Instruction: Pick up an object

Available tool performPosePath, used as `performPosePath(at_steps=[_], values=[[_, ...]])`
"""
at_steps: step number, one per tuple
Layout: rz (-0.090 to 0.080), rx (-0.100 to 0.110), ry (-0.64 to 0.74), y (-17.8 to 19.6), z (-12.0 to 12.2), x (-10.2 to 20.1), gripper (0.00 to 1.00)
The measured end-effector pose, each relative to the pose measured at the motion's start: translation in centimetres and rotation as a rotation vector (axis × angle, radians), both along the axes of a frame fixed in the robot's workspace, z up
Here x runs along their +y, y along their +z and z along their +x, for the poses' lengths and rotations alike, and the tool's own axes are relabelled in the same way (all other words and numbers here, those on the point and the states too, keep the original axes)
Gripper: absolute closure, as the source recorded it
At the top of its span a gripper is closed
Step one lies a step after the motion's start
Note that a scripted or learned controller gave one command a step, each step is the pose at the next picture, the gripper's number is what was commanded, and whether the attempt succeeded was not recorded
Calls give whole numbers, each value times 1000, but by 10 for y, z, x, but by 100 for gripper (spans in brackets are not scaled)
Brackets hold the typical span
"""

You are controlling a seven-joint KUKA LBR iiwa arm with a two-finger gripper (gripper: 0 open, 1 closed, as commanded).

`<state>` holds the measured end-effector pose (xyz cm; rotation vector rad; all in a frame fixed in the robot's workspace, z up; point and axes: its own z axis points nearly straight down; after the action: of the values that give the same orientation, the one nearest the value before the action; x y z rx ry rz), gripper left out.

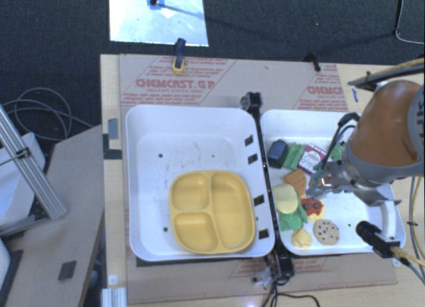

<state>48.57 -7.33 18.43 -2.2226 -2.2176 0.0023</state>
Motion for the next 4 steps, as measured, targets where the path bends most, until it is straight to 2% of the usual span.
performPosePath(at_steps=[1,2,3,4], values=[[0,-4,3,0,2,2,0],[0,-4,3,0,2,2,0],[-2,-8,7,-39,64,-18,0],[-5,-14,8,-97,156,-53,0]])
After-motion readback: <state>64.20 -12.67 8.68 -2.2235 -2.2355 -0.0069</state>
